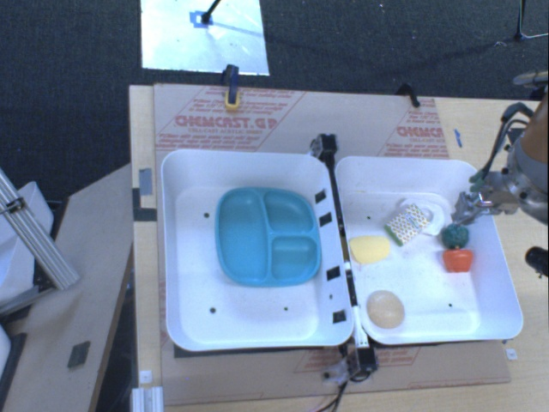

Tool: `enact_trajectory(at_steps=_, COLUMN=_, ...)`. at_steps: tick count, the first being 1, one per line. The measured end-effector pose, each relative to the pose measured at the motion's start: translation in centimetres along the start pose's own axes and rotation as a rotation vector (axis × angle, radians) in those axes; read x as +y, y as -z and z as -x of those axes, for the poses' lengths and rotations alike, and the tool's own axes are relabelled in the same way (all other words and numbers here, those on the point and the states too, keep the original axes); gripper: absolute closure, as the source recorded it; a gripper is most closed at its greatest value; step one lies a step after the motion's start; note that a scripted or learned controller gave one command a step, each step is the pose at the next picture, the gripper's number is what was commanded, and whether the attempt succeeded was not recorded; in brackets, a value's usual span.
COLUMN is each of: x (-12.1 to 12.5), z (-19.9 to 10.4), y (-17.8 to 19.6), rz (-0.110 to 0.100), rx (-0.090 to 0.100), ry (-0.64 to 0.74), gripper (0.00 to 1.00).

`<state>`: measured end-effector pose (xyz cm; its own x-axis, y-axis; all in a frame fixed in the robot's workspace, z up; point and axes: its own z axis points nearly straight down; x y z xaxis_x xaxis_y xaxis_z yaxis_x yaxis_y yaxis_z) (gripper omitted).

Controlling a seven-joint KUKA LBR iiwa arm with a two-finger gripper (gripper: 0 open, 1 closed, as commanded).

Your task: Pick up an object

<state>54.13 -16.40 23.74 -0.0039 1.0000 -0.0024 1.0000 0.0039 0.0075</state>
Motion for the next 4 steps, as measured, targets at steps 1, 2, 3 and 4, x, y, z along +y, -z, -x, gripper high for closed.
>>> enact_trajectory(at_steps=1, x=-0.3, z=-4.8, y=0.7, rz=-0.004, rx=0.004, ry=0.005, gripper=1.0)
enact_trajectory(at_steps=2, x=-0.7, z=-9.4, y=-0.1, rz=-0.007, rx=0.004, ry=0.005, gripper=1.0)
enact_trajectory(at_steps=3, x=-0.9, z=-14.5, y=-1.2, rz=-0.007, rx=0.004, ry=0.006, gripper=1.0)
enact_trajectory(at_steps=4, x=0.0, z=-19.3, y=-1.1, rz=-0.005, rx=0.004, ry=0.006, gripper=1.0)
